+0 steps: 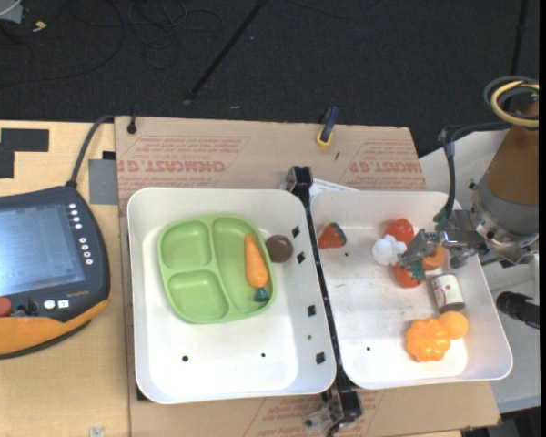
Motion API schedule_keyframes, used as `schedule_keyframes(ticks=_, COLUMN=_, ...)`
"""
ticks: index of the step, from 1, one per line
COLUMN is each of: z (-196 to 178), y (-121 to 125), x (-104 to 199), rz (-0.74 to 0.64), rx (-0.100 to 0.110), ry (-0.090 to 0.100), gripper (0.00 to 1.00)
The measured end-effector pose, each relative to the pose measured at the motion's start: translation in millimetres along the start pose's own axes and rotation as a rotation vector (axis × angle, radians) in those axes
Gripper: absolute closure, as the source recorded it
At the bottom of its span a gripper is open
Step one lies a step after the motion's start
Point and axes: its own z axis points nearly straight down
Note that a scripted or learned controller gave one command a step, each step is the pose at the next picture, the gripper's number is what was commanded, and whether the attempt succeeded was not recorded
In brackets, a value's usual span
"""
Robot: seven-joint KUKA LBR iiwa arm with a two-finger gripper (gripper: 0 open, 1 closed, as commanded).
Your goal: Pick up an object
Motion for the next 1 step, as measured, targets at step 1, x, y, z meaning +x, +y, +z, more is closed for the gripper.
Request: schedule_keyframes(ticks=1, z=-9.7, y=-0.3, x=-1.1, rz=0.001, rx=0.002, ry=0.001, gripper=1.00)
